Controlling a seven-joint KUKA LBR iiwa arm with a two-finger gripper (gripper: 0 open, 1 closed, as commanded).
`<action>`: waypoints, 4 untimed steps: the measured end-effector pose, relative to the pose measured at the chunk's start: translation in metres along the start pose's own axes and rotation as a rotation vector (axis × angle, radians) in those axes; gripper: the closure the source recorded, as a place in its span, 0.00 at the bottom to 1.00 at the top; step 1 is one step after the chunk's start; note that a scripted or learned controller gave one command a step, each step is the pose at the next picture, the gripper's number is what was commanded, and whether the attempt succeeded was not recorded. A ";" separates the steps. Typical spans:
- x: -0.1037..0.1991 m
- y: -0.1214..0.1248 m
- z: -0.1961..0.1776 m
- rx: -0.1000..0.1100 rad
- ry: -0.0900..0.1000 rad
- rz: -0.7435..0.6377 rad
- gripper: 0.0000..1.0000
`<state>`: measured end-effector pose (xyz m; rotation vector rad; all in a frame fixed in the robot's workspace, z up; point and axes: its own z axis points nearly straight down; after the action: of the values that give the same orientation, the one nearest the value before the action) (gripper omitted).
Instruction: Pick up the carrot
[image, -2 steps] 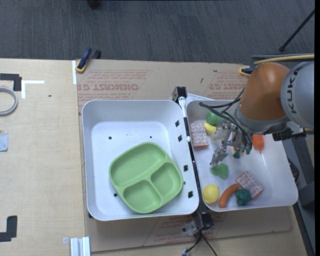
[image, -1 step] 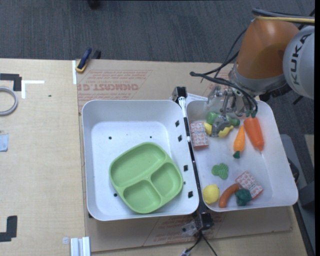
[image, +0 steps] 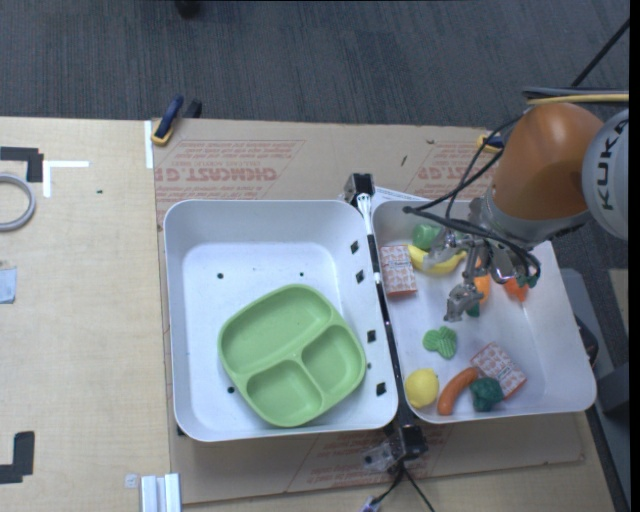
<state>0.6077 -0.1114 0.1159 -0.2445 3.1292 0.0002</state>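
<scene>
Gripper (image: 470, 290) hangs low in the right bin (image: 560, 400), toward its upper middle, under the orange band (image: 540, 160) of the arm. I can't make out from this angle how far the fingers are spread, and I see nothing plainly between them. On the arm's grey casing I read "KUK", cut off at the frame edge. The cardboard under the bins carries red printing, upside down to me, which I can't read with confidence.

I count two white bins. The left bin (image: 190, 300) holds one green divided plate (image: 292, 354) with three compartments.

In the right bin I count one carrot (image: 456, 389), lying at about 6 o'clock from the gripper, well apart from it, between one lemon (image: 422, 386) and one dark green vegetable (image: 487, 393). One banana (image: 440, 263), two small printed boxes (image: 398, 270) (image: 498, 366), one leafy green piece (image: 440, 342) and a small orange item (image: 516, 288) near the wrist also lie there.
</scene>
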 end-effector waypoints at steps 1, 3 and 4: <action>0.005 -0.069 0.023 0.000 -0.002 -0.461 0.00; 0.045 -0.039 -0.058 0.001 0.001 0.433 1.00; -0.007 -0.008 -0.140 0.001 -0.001 0.412 1.00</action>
<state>0.6160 -0.1186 0.2564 0.4009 3.1118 0.0000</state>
